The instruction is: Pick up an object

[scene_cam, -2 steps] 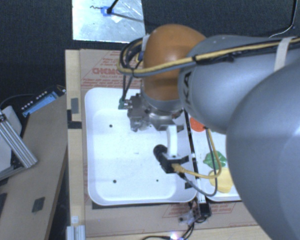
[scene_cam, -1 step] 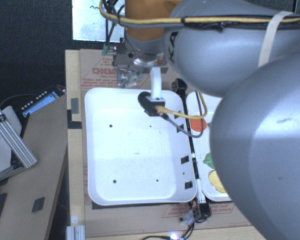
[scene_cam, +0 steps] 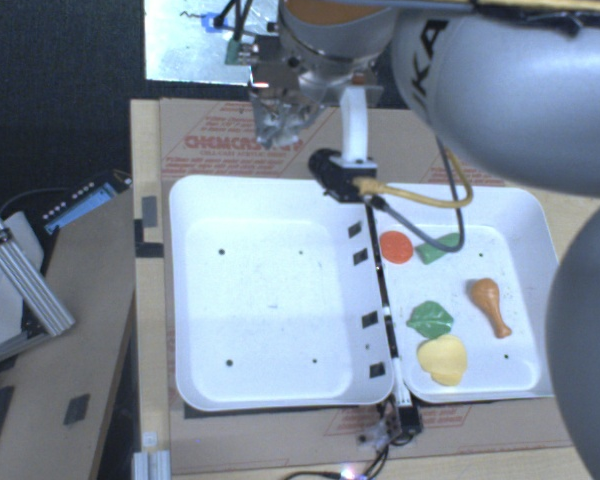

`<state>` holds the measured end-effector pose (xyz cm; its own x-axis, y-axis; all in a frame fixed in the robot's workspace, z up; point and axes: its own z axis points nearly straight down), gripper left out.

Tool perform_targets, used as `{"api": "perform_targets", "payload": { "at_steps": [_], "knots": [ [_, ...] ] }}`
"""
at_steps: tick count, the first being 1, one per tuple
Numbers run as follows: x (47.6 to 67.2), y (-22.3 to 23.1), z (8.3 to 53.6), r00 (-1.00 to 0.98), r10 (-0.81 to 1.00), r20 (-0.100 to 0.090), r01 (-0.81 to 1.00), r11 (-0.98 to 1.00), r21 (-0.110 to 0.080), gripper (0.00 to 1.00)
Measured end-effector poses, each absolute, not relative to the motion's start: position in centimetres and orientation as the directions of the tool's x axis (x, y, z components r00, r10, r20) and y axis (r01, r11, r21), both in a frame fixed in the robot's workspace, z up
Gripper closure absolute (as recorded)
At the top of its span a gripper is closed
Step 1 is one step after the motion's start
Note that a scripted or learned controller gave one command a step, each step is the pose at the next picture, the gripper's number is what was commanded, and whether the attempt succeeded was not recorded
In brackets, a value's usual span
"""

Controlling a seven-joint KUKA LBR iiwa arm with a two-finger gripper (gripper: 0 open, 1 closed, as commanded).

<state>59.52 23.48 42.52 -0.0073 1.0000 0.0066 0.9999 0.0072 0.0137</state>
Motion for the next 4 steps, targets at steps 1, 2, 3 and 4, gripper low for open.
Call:
{"api": "perform_targets", "payload": {
  "at_steps": [1,2,3,4],
  "knots": [
    [64.2,23.4,46.7,-0.006,1.000,0.002,1.000,0.006,0.009,1.00],
    [63.6,23.4,48.4,-0.007,1.000,0.001,1.000,0.007,0.003,1.00],
    [63.6,23.1,50.1,-0.007,1.000,0.001,1.000,0.007,0.004,1.00],
    [62.5,21.0,51.7,-0.001,1.000,0.001,1.000,0.001,0.004,1.00]
  ]
}}
